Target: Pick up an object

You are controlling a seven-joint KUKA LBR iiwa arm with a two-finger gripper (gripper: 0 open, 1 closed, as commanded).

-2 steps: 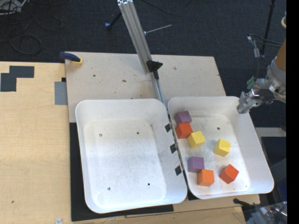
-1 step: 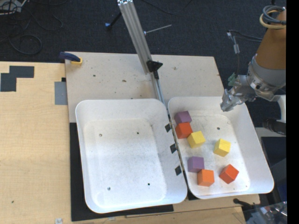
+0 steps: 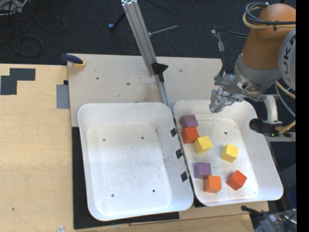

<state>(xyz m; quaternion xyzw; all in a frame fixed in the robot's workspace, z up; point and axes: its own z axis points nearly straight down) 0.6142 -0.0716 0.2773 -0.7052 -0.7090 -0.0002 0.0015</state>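
I'm seeing the tool (image 3: pixel 220 102) hovering over the right bin's (image 3: pixel 263 180) far edge; I cannot tell its state. Seven cubes are sitting in that bin, the purple cube (image 3: pixel 189 121) being nearest.

Grey arm (image 3: pixel 270 57), broad orange band, looped cables, metallic hand (image 3: pixel 219 102)

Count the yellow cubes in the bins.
2, both in the right white bin: one small yellow cube near its middle-left, beside the orange-red cube; the other yellow cube right of it. None seem hidden.
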